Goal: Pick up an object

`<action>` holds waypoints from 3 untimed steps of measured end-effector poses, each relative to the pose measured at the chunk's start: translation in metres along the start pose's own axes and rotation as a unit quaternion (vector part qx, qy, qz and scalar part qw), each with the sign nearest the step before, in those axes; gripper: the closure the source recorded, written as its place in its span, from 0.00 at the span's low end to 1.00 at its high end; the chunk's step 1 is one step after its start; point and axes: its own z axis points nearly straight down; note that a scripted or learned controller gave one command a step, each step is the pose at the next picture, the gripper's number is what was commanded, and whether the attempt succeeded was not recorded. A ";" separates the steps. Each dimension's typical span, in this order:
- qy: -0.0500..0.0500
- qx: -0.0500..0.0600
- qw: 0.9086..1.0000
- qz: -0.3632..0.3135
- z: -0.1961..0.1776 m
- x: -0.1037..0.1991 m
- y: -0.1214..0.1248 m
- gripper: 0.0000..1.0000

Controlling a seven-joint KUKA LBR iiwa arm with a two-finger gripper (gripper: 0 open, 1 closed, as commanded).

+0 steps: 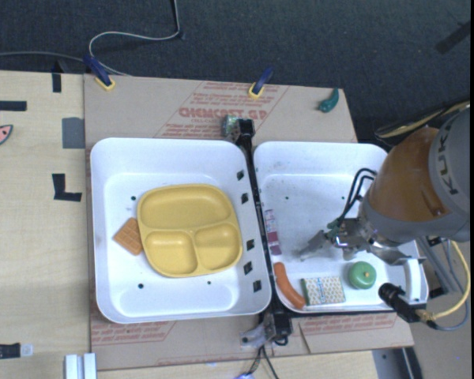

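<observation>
In the right bin (316, 158) an orange sausage-shaped thing (288, 285) lies along the front left corner. Beside it rests a pale speckled sponge-like block (324, 290), and further right a green round object (363, 275). My gripper (320, 242) hangs over the middle of this bin, just above and left of the green object, with thin grey fingers (308, 249) pointing left. Nothing shows between them. The arm comes in from the right and covers the bin's right side.
The left bin (110, 164) holds a yellow divided tray (189, 229) with an orange cracker-like square (129, 235) tucked at its left edge. A dark divider (251, 212) separates the bins. Clips and cables sit on the cardboard behind them.
</observation>
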 end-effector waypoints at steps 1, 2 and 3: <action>0.000 -0.001 1.000 0.000 0.042 0.006 0.001 0.00; -0.002 -0.003 1.000 0.001 0.032 0.005 0.002 1.00; -0.001 -0.002 1.000 0.001 0.023 0.005 0.001 1.00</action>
